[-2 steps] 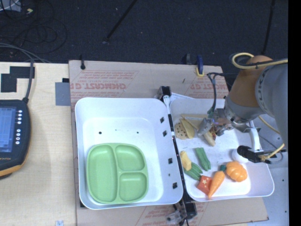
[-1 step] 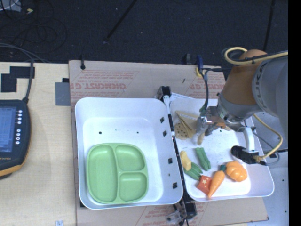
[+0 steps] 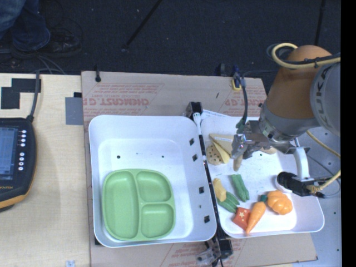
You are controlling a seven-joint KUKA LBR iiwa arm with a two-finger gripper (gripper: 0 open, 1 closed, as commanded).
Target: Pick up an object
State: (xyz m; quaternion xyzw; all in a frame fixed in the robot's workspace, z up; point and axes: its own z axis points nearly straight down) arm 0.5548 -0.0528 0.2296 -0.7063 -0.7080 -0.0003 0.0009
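While my pincer [image 3: 240, 151] hangs low over the right bin [image 3: 311, 218], I cannot tell how it is set. Just left of it lies a pale yellow wedge [image 3: 218, 152]; below it, a green pod [image 3: 240, 187]. Further below rest a carrot [image 3: 255, 216] and an orange pepper [image 3: 279, 202]. The left bin [image 3: 142, 135] holds a green divided tray [image 3: 138, 204].

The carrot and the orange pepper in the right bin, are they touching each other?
Touching. The camera view shows the carrot's thick end pressed against the orange pepper's lower left side, no white bin floor between them.
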